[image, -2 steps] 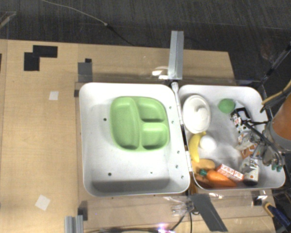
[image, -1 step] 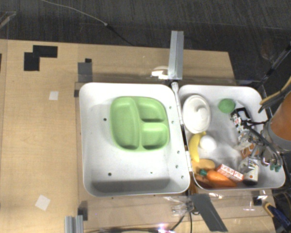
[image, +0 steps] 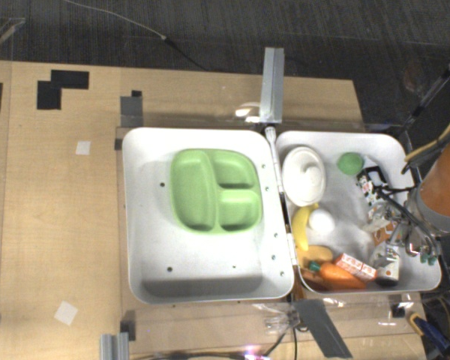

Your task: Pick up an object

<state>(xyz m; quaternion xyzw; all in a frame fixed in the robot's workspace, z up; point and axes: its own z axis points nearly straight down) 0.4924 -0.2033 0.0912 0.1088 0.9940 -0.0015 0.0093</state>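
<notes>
— Looking down on the worktop [image: 52,201], we take the white cup [image: 304,175] in the right bin [image: 394,142] as our landmark. What lies around it?

— Just below it we see a pale round ball [image: 320,222], with a banana [image: 301,229] curving along the ball's far side from the arm. Further below the cup, an orange carrot-like piece [image: 337,276] rests against the bin's wall, and a small red-and-white packet [image: 357,265] sits just beside it. Level with the cup's top, toward the arm, is a small green round thing [image: 350,163].

— And the gripper [image: 382,227]?

— It hangs over the bin on the arm's side of the cup, past the ball, among a tangle of wires. We cannot tell whether the fingers are released or clenched; the cables blur them. We see nothing between them, so we judge that no object is held yet.

— Why is everything crowded on that side?

— We'd guess the right bin is the supply. The left bin [image: 146,261], across the divider from the cup, carries a green sectioned tray [image: 214,190], smooth moulded plastic with three shallow compartments.

— How would these things handle?

— The cup looks rigid and glossy, wide for a pinch. The ball and the banana are rounded and could slip. The packet is flat and boxy, which we think offers the surest faces. The ball is nearest the gripper, so we'd expect a try there.
</notes>
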